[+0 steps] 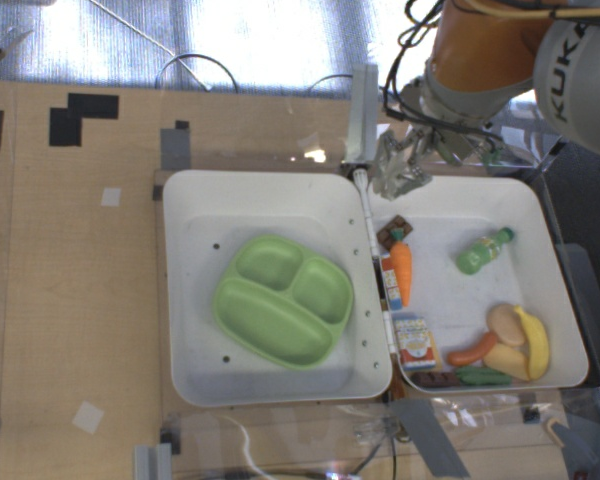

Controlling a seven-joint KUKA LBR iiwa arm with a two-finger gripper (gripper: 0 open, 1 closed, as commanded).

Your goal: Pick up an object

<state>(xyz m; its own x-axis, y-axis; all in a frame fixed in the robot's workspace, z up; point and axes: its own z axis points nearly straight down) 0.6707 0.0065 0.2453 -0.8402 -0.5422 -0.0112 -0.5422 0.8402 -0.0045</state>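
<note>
The arm [500, 38] enters from the upper right, its orange band above the wrist. The tool [398, 176] hangs over the far left corner of the right bin [550, 258], close to the divider between the two bins. Whether the tool's jaws are apart or together cannot be told from this view; nothing is seen between them.

Contents of the right bin:
- A toy carrot [402, 271] lies along the left wall, leafy end toward the far side.
- A small dark brown block [394, 232] sits just beyond the carrot's top, touching or nearly touching it.
- A green toy bottle [482, 251] lies on its side near the middle, well apart from the carrot.
- A small printed carton [414, 341] lies at the near left, just below the carrot.
- A cluster occupies the near right corner: a banana [536, 342], a pale rounded item [505, 321] beside it, a red sausage-shaped piece [472, 350], and a green pod-shaped piece [483, 376] at the near wall. These touch or overlap one another.

The left bin [190, 298] holds a green divided plate [283, 299] with three compartments, placed near its centre.

Both bins rest on the tabletop [70, 288], which carries black markers at its far left.
</note>
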